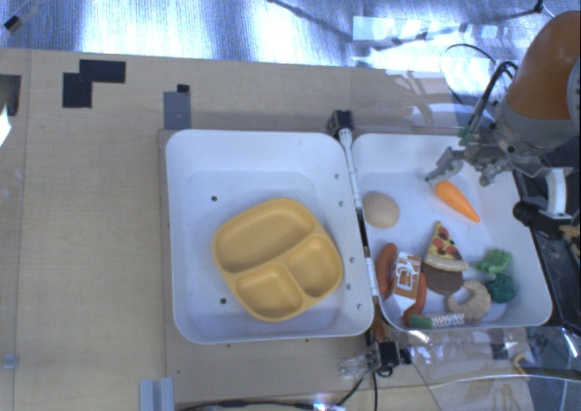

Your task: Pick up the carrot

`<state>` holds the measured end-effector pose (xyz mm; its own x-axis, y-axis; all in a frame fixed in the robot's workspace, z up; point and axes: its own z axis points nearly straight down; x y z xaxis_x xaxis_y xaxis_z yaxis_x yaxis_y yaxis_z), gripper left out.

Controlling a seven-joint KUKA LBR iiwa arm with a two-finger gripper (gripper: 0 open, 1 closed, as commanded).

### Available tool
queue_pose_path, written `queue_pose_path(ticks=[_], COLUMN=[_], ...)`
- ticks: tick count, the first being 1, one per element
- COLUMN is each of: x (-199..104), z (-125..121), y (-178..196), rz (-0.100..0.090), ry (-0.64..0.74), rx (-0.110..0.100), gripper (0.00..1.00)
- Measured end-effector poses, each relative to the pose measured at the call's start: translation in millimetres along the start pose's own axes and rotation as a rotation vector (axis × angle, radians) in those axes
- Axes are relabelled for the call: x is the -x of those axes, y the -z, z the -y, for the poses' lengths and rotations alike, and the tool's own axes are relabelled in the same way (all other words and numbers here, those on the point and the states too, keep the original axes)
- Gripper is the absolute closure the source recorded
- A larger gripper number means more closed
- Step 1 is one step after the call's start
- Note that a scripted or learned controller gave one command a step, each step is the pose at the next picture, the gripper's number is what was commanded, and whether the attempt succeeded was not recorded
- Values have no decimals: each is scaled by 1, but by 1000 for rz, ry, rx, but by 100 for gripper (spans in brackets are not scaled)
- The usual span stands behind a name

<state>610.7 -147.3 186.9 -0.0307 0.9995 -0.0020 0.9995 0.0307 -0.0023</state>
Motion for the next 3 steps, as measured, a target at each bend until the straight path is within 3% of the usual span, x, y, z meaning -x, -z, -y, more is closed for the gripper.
queue_pose_path(ticks=[1,2,3], x=[37,34,-84], z=[-3,-6,-1], y=[-99,-87,8], rz=[1,0,-6], ry=[-76,-74,-50], rx=[16,20,17], gripper=[0,100,100])
